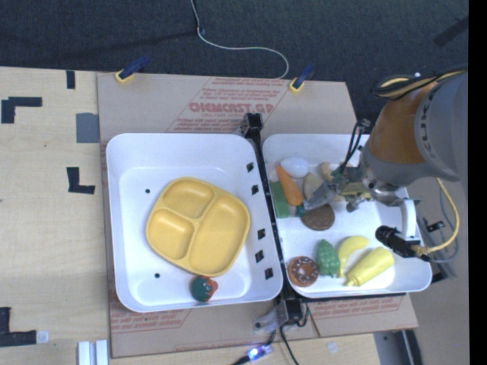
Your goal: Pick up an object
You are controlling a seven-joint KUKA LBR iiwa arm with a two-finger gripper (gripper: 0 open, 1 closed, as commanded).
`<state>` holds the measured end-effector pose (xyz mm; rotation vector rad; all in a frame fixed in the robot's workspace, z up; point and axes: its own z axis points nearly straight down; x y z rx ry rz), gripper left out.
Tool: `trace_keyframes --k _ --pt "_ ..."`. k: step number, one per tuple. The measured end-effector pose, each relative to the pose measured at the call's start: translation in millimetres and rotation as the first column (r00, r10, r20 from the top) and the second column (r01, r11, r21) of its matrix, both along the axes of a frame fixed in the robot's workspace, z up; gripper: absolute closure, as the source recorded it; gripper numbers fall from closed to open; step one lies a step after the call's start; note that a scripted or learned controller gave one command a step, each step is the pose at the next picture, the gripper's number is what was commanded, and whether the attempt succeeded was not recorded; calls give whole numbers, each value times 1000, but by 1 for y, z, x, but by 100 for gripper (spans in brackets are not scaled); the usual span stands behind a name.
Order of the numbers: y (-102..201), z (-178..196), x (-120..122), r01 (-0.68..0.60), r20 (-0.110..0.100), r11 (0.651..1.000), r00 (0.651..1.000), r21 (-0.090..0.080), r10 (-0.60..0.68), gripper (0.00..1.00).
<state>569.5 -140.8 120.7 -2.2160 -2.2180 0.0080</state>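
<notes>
My gripper point(323, 193) reaches into the right bin point(407, 284) from the right, low over the toys near its middle. Its tip is just above a brown cookie point(318, 218) and beside a beige piece point(313, 183). Left of it lie an orange carrot point(288, 185), a green piece point(279, 201) and a white egg shape point(295, 165). Nothing visibly hangs from the gripper.
At the front of the right bin lie a donut point(303, 271), a green broccoli point(328, 258), a yellow banana point(352, 245) and a yellow bottle point(371, 267). The left bin point(125, 204) holds a yellow divided plate point(199, 225) and a small red-green toy point(203, 288).
</notes>
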Motion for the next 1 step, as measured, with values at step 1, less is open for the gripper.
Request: trace_keyframes --k 1 --pt "1 -33 2 0 11 1000 1000 2 0 0"
